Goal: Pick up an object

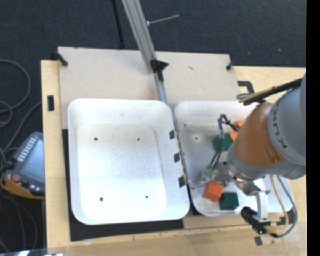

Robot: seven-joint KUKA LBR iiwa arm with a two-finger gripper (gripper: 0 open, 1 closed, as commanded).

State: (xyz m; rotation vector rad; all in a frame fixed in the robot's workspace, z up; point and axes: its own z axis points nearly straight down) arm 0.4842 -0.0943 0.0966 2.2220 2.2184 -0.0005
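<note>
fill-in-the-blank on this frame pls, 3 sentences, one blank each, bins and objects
1. The arm hangs over the ____ bin.
2. The orange block lies in the right bin, touching a dark ____ block.
3. The orange block sits near that bin's ____ edge.

Missing words: right; green; front

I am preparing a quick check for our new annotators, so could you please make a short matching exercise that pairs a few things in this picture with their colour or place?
Things:
1. block near the right bin's front wall
2. block right beside it
3. pendant
4. aluminium bar

Descriptions:
A. dark green
B. on the floor, left of the bench
C. orange
D. slanting down from the top to between the two bins

Pairs: 1-C, 2-A, 3-B, 4-D
</note>
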